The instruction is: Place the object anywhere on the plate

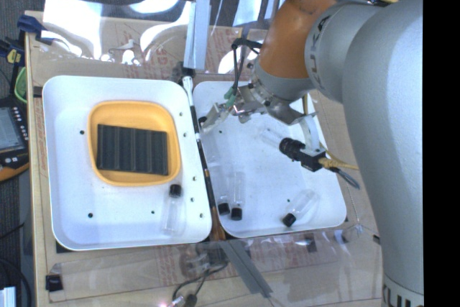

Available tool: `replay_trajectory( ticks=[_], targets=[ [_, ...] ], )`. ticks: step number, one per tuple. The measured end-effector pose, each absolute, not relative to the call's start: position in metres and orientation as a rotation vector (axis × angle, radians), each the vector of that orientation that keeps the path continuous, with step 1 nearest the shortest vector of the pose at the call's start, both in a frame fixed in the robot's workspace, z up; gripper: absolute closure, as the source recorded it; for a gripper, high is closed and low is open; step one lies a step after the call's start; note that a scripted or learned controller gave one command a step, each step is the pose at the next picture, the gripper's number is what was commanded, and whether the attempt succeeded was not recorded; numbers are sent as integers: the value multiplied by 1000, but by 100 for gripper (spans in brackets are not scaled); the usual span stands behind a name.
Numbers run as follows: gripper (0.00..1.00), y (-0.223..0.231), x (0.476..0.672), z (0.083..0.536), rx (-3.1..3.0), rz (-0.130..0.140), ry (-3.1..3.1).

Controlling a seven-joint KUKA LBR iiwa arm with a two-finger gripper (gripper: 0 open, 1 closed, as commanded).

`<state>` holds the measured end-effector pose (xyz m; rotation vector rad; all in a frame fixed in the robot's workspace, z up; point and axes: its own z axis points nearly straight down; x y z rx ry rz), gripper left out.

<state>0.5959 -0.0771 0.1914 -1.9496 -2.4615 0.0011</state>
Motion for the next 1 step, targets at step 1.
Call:
replay_trajectory(
  ticks=[1],
  targets=[
    [0,37,617,192,-1292,-1,-2865]
  ],
)
